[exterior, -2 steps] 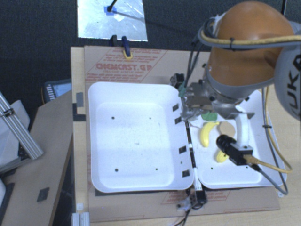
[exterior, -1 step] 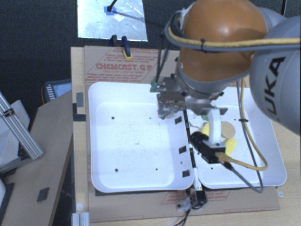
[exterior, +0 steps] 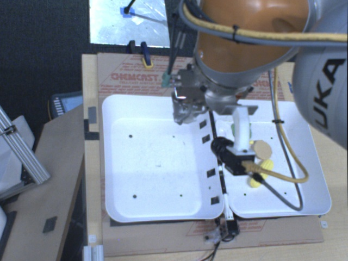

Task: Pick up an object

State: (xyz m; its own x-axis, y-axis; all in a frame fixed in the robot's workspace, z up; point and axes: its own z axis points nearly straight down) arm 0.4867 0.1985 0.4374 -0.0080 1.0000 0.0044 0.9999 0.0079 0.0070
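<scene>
The grey KUKA arm (exterior: 326, 64) sweeps in from the right, its orange band (exterior: 247, 20) looming huge at the top of the view. The gripper (exterior: 187, 110) hangs over the back edge of the left bin (exterior: 125, 200), close to the divide between the two bins — whether it is clenched, released or grasping anything, I cannot tell, as the wrist bulk covers it. Over in the right bin (exterior: 310, 200), a tan round object (exterior: 263, 148) sits beside a small yellow object (exterior: 255, 181), both lying apart from the gripper. A yellow cable (exterior: 283, 175) loops across that bin, past a black fitting (exterior: 231, 159) near the divide.
</scene>
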